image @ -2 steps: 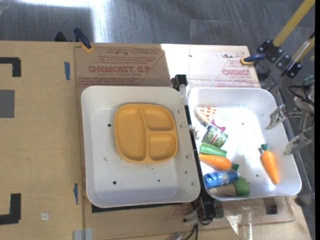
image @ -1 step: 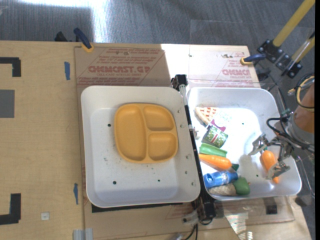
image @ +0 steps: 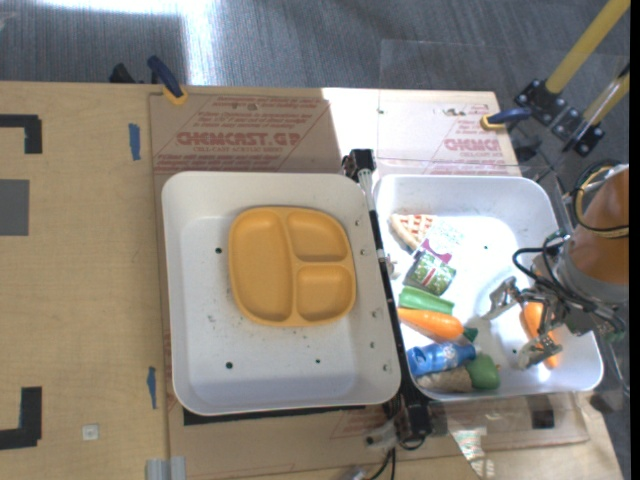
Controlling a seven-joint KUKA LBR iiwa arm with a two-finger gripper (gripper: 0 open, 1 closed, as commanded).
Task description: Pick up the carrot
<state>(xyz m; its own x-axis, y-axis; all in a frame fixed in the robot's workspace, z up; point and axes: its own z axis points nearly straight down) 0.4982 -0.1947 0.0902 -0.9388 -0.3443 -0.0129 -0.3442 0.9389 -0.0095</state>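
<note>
Carrot (image: pixel 430 323) lies in the right bin (image: pixel 545 200), just left of the hand (image: pixel 521 330), apart from it, with bare white floor between them. Hand stands low near the bin's right wall, fingers spread, nothing between them. Beyond the carrot to the left: green packet (image: pixel 430 270), green pepper (image: pixel 424 301), blue bottle (image: pixel 440 355), all crowded toward the bin's left edge. Left bin (image: pixel 190 298) carries a yellow divided plate (image: pixel 292 265).
</note>
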